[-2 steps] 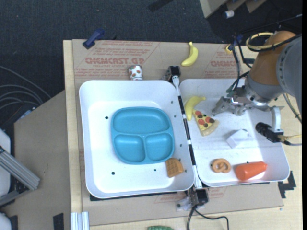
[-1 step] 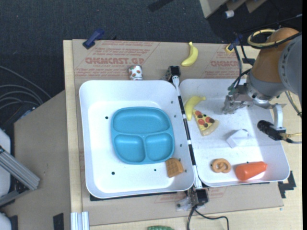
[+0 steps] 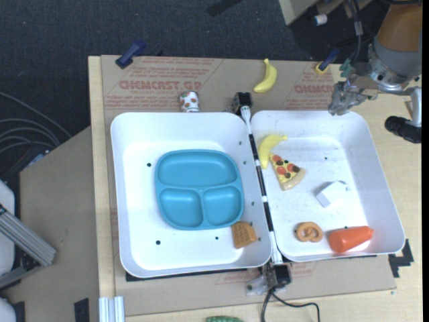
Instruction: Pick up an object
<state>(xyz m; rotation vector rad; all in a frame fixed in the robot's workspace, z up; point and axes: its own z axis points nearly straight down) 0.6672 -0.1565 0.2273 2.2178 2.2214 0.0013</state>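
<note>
Bench board (image 3: pixel 161 79) printed "CHEMCAST GP", red lettering

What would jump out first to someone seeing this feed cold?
Probably the blue divided plate in the middle of the left bin, the largest block of colour. Next, the toy food scattered in the right bin: a pizza slice beside a banana at its left side, and an orange carrot by a pretzel at the front. The gripper hangs over that bin's far rim.
</note>
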